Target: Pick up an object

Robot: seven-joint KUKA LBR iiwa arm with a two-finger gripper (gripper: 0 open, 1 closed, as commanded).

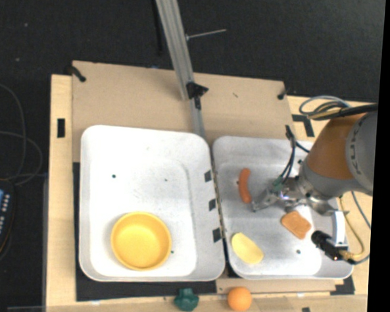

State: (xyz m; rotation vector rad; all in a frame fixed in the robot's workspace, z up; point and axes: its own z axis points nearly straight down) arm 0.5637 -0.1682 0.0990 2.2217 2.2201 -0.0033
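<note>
A robot arm (353, 155) with a rounded grey metal body and a broad orange band (330, 150) around the section above its wrist. Thin black and pale cables (323, 107) loop off its upper side, and a small dark metal gripper (266, 197) sits at its tip.

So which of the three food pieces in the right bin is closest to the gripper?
The red sausage: the gripper sits just beside its lower end. The orange piece and yellow piece lie farther off.
</note>
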